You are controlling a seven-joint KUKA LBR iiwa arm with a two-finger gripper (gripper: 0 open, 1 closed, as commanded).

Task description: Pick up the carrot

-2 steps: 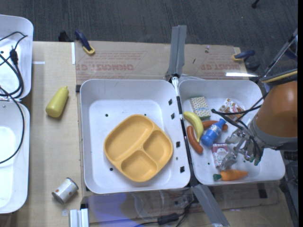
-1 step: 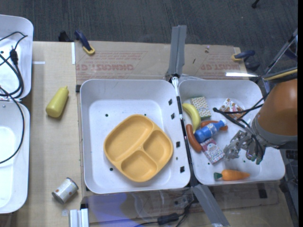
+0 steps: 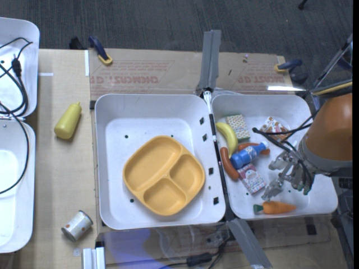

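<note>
In the right bin (image 3: 314, 206), carrot (image 3: 276, 208) just below the tool (image 3: 279, 185), its grip state unclear.

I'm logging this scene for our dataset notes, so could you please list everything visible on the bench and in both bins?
divided plate: 1, yellow, in the left bin
carrot: 1, orange with green top, front of the right bin
banana: 1, yellow, right bin, left side
sausage: 1, red-orange, beside the banana
bottle: 1, blue, right bin centre
small packets: 3, printed, right bin
mustard bottle: 1, yellow, bench left of the bins
can: 1, silver, bench front left
clamps: 2, blue and yellow, back edge
gripper: 1, grey, above the carrot, on the arm
</note>
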